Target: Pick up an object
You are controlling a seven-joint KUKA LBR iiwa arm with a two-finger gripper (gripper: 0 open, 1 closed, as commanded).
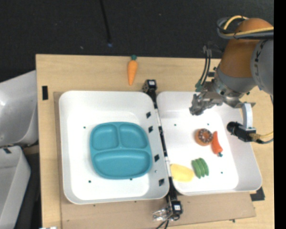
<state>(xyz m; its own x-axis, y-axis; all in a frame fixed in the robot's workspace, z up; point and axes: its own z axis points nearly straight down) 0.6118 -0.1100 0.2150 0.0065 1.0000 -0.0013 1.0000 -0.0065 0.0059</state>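
Though no writing reads, fingers (199,107) hover above donut (204,136).

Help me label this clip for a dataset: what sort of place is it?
Most likely a robotics lab bench set up for grasping trials. A robot arm reaches over two white bins on a wooden bench, and the items are toys: a carrot, a doughnut, a blue divided plate.

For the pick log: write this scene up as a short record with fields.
left bin: holds blue divided plate
right bin: donut, red pepper, green toy vegetable, yellow toy food
bench: carrot lies outside the bins
gripper: over the right bin's far part, nothing seen between its fingers
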